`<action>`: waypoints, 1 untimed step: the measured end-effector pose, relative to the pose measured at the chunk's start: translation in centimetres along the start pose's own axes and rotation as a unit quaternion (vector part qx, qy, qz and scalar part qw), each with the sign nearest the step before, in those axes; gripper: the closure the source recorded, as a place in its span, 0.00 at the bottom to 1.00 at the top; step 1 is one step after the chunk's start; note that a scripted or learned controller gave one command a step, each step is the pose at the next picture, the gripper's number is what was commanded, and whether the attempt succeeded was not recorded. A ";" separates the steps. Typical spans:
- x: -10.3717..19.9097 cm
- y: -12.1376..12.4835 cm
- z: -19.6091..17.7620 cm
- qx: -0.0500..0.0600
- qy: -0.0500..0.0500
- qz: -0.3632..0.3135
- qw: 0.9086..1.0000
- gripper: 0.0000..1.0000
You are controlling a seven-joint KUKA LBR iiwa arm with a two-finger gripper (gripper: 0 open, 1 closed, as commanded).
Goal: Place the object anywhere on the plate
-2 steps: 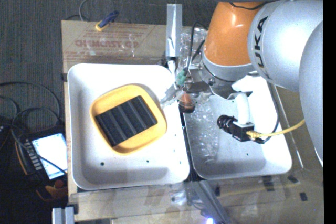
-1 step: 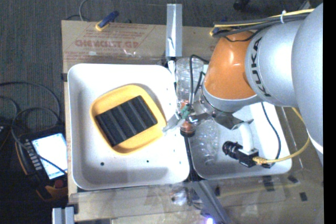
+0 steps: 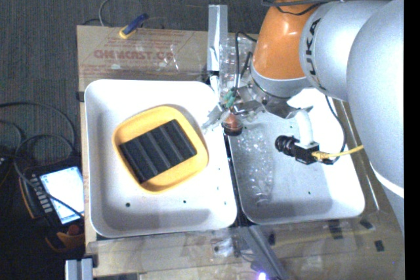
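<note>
While our gripper point(image 3: 226, 116) hangs over the bin divider, we can't tell its state; a small copper-brown round object point(image 3: 232, 124) sits beneath it, beside the yellow square plate point(image 3: 131, 134).

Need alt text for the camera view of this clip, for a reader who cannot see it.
A grey arm with an orange band reaches from the right, its tool hanging over the seam between two shallow white bins. The left bin holds a yellow square plate with a black ribbed centre; a clear crumpled plastic bottle lies in the right bin.
</note>
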State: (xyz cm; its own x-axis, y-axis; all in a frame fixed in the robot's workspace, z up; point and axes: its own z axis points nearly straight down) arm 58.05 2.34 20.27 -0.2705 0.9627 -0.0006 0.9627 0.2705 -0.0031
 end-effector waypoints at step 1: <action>0.0 0.0 -0.8 0.001 0.000 0.000 1.000 1.00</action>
State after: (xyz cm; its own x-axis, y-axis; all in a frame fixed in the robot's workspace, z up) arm 58.03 2.39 21.05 -0.2711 0.9625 -0.0003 0.9625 0.2711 -0.0061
